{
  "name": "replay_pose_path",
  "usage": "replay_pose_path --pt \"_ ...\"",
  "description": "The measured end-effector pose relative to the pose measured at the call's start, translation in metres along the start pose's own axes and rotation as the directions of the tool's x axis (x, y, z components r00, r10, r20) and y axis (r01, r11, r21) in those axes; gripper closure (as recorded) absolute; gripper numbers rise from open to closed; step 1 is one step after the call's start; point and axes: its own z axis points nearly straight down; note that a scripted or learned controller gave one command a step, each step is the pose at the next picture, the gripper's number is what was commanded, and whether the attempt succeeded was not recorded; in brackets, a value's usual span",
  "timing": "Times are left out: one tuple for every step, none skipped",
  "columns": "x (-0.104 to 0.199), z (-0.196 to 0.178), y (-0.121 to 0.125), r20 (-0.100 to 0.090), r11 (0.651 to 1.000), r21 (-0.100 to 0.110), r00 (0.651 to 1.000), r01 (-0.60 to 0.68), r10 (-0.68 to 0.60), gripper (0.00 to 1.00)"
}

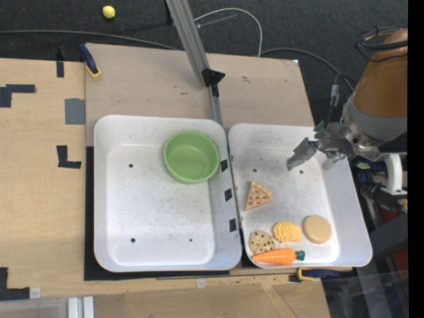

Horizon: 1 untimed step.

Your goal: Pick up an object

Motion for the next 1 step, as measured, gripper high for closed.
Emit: replay_pose_path --pt "-0.0002 0.0 -0.0001 0.0 1.0 0.0 1.0 0.0 0.0 0.0"
